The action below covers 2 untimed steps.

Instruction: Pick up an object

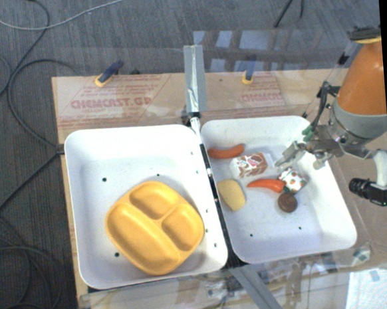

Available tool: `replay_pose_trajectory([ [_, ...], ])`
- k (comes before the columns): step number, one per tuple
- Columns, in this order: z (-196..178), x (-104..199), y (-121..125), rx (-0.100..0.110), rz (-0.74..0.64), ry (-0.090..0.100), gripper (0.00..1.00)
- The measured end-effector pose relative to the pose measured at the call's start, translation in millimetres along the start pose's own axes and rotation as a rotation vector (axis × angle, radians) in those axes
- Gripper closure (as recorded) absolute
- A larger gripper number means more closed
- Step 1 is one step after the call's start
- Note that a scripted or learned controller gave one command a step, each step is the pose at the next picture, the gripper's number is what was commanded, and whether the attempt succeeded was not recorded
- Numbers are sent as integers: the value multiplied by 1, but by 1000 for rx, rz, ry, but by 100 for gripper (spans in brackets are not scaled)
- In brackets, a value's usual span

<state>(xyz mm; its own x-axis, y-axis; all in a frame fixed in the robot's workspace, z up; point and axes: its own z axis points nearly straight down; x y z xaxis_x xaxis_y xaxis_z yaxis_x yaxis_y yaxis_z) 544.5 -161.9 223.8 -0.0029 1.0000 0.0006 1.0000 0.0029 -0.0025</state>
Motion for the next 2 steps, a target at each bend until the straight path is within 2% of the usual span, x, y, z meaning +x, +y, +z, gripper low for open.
replay_pose_trajectory([
  [1, 134, -36, 10, -14, -73, -4, 0],
  [2, 125, -36, 10, -13, -73, -3, 100],
])
